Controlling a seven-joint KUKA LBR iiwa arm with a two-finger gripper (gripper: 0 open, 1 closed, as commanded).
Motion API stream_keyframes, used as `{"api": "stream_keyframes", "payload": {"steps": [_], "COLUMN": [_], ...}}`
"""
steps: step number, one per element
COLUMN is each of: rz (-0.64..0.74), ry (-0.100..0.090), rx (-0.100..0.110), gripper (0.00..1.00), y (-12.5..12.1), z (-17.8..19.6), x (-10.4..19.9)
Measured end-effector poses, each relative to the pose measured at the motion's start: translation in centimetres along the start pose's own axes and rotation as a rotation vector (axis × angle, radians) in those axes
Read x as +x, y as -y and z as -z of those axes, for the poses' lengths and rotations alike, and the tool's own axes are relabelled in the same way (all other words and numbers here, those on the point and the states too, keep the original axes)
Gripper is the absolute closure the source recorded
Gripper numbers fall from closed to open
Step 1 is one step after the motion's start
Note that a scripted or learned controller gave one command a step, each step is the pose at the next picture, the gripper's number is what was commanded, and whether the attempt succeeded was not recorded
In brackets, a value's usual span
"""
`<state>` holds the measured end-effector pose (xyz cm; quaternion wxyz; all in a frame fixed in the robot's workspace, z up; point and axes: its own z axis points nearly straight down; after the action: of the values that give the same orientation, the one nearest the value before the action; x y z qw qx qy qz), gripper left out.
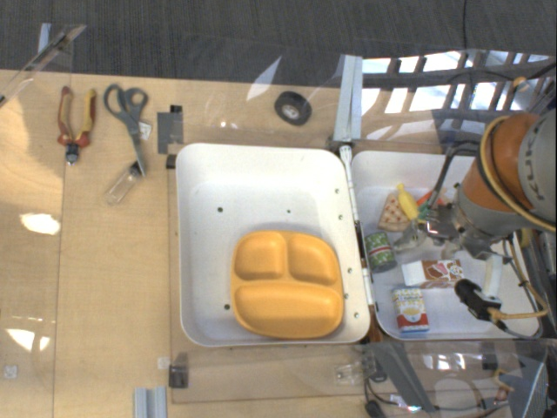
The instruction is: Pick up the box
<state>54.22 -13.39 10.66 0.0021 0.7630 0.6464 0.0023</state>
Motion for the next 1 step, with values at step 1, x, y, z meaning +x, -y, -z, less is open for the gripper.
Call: {"api": "stream_keyframes", "payload": {"steps": [1], "rz": [0.038], "ry": [0.006], "rx": [-0.015], "gripper": [0.0], "y": [5.19], "z": [-1.61], "x": [0.76]}}
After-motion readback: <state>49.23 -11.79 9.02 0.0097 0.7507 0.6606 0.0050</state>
